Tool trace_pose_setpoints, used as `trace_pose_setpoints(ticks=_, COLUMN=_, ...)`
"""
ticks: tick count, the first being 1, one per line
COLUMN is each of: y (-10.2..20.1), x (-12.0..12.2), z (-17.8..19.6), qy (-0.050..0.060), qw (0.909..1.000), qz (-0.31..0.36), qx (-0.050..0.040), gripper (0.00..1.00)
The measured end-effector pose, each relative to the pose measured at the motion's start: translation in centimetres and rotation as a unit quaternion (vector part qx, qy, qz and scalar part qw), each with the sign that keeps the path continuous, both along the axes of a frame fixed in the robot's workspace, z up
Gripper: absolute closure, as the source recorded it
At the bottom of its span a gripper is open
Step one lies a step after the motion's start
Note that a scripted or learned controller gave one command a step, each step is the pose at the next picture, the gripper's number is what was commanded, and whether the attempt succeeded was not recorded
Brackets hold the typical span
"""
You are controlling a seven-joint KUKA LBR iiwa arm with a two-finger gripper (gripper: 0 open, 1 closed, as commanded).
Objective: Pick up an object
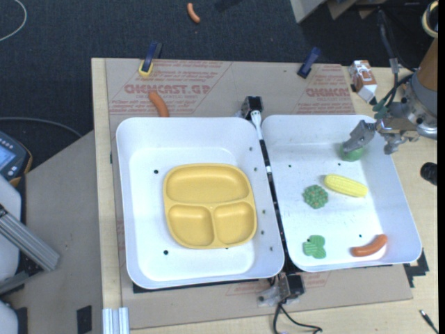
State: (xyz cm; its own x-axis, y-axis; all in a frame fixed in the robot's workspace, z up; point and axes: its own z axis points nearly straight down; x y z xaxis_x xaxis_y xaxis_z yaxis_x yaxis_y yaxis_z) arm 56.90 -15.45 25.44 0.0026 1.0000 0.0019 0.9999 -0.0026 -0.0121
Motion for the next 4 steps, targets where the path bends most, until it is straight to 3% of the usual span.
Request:
trace_pose_setpoints(ticks=1, y=0.0, x=0.2, z=0.7, qy=-0.007, qw=1.0000, qz=0.001, qx=-0.0012, gripper=0.00)
trace_pose_setpoints(ticks=3, y=1.1, x=0.0, z=-11.7, qy=-0.002, qw=1.0000, qz=0.001, qx=0.0005, gripper=0.00)
trace_pose_setpoints(ticks=4, y=0.8, x=0.3, z=-16.2, qy=-0.012, qw=0.9999, qz=0.001, qx=-0.0051, gripper=0.00)
